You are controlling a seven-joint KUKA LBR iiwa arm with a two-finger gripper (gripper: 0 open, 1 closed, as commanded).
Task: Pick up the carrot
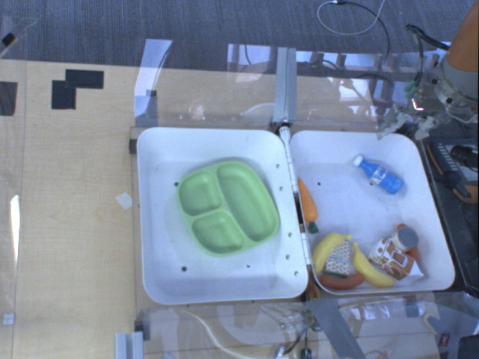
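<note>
The carrot [307,201], orange with a green tip at its near end, lies along the left wall of the right bin [340,146], beside the divider between the two bins. My gripper [405,120] hangs at the far right corner of that bin, above its rim, well away from the carrot. The arm's orange band [464,47] and grey wrist show above it at the view's right edge. Nothing is seen in the gripper.
A blue bottle [379,175] lies at the back right of the right bin. Bananas [334,254], a red sausage [340,280] and a brown-and-white carton [394,255] crowd its front. The left bin [161,200] holds a green divided plate [227,207].
</note>
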